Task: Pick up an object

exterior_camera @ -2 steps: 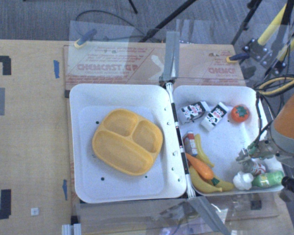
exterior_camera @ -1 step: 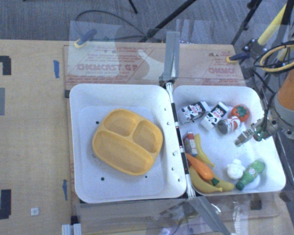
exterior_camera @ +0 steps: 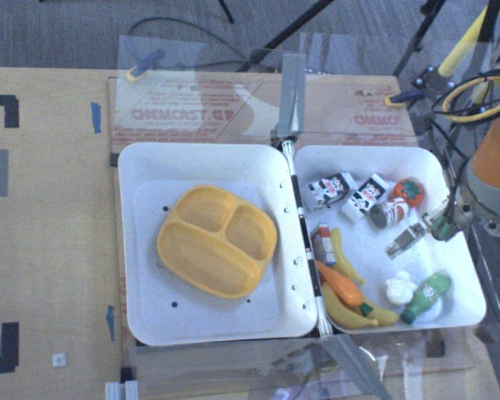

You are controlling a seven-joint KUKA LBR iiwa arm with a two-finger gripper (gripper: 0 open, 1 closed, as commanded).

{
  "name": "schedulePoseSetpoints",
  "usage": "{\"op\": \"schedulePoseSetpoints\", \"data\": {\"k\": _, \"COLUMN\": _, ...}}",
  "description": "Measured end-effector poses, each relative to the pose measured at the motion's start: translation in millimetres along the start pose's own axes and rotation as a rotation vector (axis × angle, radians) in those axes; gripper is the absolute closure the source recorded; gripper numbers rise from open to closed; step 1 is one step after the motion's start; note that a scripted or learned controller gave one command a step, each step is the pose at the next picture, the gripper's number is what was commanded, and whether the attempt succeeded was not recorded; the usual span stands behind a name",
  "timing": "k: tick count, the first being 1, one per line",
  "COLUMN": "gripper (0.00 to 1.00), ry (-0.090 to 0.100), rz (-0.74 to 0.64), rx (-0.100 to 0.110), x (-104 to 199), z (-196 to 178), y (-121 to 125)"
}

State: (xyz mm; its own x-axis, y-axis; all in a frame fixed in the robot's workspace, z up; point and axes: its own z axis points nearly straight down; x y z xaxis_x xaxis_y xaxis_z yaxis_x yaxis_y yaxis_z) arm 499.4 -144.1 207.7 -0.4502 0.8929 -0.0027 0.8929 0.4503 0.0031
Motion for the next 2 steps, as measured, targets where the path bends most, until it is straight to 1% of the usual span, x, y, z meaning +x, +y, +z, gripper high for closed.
{"op": "schedulePoseSetpoints", "data": {"k": 1, "gripper": 0.0, "ry": 0.001, "rz": -0.162, "rx": 0.001, "x": 43.1, "z": 106.6, "y": -0.7}}
{"op": "schedulePoseSetpoints", "data": {"k": 2, "gripper": 0.0, "ry": 0.001, "rz": -0.225, "rx": -0.001, "x": 32.5, "z": 120.8, "y": 29.3}}
